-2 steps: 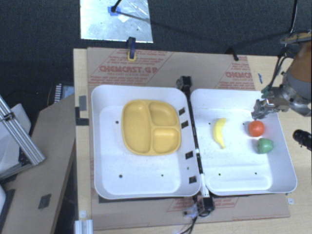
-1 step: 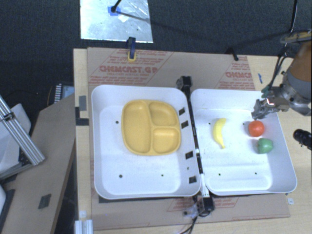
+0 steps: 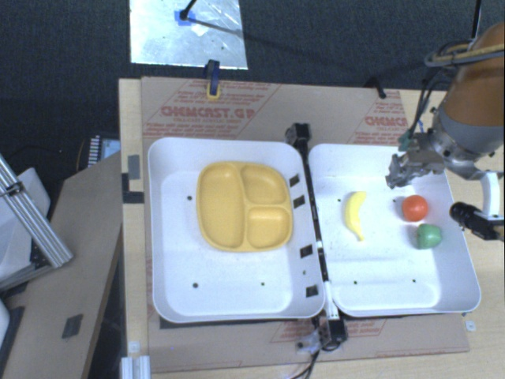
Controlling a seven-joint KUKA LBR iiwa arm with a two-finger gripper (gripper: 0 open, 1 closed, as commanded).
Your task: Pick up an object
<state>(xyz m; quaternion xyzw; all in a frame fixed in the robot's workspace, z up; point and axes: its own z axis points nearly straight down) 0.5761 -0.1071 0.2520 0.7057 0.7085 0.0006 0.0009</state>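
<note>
In the right bin (image 3: 379,290) lie a yellow banana (image 3: 355,214), a red-orange tomato-like ball (image 3: 414,208) and a small green object (image 3: 428,236). My gripper (image 3: 401,172) hangs over the far right part of that bin, just above and left of the red ball, and apart from the banana. Nothing shows between its fingers.
The left bin (image 3: 181,290) holds a yellow divided plate (image 3: 243,205). A black clamp strip (image 3: 309,219) runs between the two bins. A black part (image 3: 473,219) of the arm's gear sticks out at the right bin's right edge, near the green object.
</note>
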